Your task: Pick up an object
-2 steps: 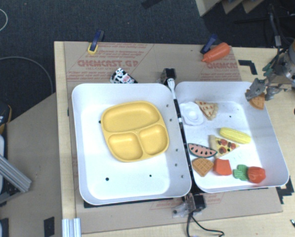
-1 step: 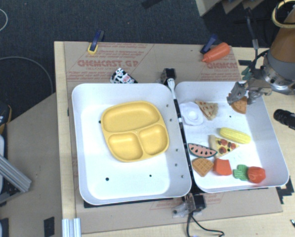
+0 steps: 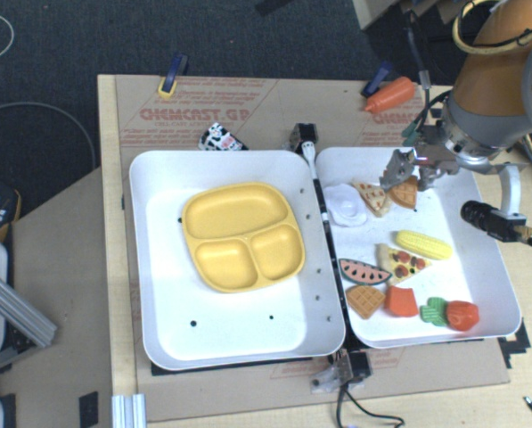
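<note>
You have dark grey carpet around the bench, with thin cables looping across it at upper left. The bench top (image 3: 248, 105) is a tan board printed with red lettering, and it carries two shallow white bins side by side. The left bin (image 3: 159, 266) holds a yellow three-compartment plate (image 3: 243, 236). The right bin (image 3: 488, 257) holds toy food: a corn cob (image 3: 423, 244), a watermelon slice (image 3: 364, 271), a pizza slice (image 3: 401, 262), a waffle (image 3: 365, 301), a red block (image 3: 402, 302), a tomato (image 3: 462, 315) with a green piece just beside it, and a white lid (image 3: 343, 205). The arm (image 3: 493, 78) reaches in from the right; its gripper (image 3: 406, 175) sits low over the bin's far end, directly above a brown wedge-shaped piece (image 3: 405, 194). You cannot tell whether it grips that piece. An orange clamp (image 3: 390, 95) and a blue-yellow clamp (image 3: 170, 76) sit at the board's far edge.
</note>
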Motion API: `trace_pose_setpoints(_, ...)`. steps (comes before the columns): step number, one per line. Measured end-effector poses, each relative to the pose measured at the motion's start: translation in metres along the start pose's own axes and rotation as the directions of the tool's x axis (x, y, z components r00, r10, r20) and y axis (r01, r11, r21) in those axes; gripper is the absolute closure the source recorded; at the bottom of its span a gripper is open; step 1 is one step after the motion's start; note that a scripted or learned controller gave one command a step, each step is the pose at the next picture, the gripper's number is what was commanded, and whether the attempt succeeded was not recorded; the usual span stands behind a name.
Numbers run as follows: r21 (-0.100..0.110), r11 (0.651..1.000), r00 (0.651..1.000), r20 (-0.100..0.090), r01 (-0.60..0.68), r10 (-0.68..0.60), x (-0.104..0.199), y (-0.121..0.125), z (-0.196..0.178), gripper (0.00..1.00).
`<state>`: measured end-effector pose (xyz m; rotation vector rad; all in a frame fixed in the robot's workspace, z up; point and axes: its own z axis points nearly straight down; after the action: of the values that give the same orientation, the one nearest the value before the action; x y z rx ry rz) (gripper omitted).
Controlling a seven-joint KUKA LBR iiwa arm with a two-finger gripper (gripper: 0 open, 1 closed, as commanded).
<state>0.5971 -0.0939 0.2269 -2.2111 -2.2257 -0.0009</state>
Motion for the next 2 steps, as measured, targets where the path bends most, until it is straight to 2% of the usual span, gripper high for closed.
trace_pose_setpoints(2, 0.0, 1.0, 1.0, 0.001, 0.0, 0.0, 0.116, -0.014, -0.008, 1.0)
